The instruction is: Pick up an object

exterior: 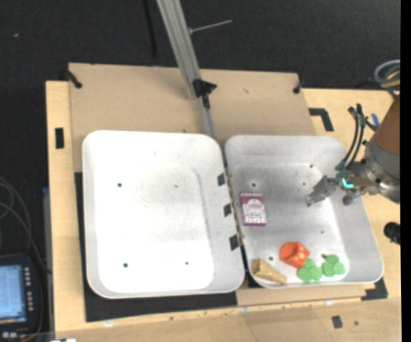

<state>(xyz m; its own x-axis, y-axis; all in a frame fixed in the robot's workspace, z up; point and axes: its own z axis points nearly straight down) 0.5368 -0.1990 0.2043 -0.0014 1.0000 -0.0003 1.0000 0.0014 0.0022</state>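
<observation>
My jaws are hanging over the right-hand white bin [347, 223], up near its right wall, and whether they are parted or pressed together I cannot tell from this slanted look down; nothing is showing between them, so I am counting myself empty-handed. My two-finger gripper [328, 191] is pointing leftward and a little downward into the bin, with bare white floor beneath it.

Working outward: the closest candidate is looking like the small purple and white card packet [253, 209], lying flat well to my left, just beside the bin's left wall, its long axis running up and down the picture. Below me, toward the bin's near edge, a cluster is waiting: the orange-red rounded plastic toy [293, 253], the bright green knobbly toy pieces [322, 268] just beside it on the right, and the tan wedge-shaped block [268, 270] down at the left, near the rim.

So everything worth grabbing is lying either left of me or toward the near edge, none of it under my tips. I am judging the cluster the richer target, though its pieces are crowding each other.

The left-hand white bin [155, 212] is sitting alongside, well apart from me.
</observation>
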